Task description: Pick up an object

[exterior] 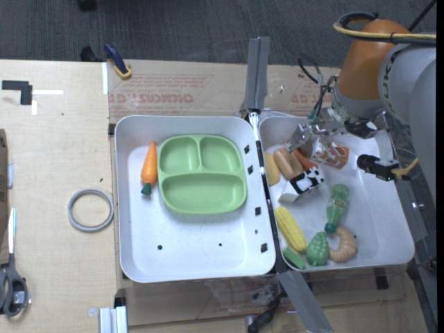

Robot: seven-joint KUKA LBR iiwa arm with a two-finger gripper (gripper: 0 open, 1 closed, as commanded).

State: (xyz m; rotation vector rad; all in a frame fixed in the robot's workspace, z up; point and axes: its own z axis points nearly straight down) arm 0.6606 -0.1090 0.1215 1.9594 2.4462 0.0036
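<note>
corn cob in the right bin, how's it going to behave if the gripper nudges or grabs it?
The corn cob is long and rounded, so a sideways nudge would probably roll it. It looks like moulded toy plastic: likely stiff and light. It lies against the bin wall, with a green toy close by, so finger room may be tight.

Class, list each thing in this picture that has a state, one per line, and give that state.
Claw: low in the right bin, over the toys; grip unclear.
Carrot: lying in the left bin, beside the tray.
Green tray: flat, compartments bare.
Green bottle: on its side.
Corn: lying flat.
Tape ring: flat on the bench.
</note>
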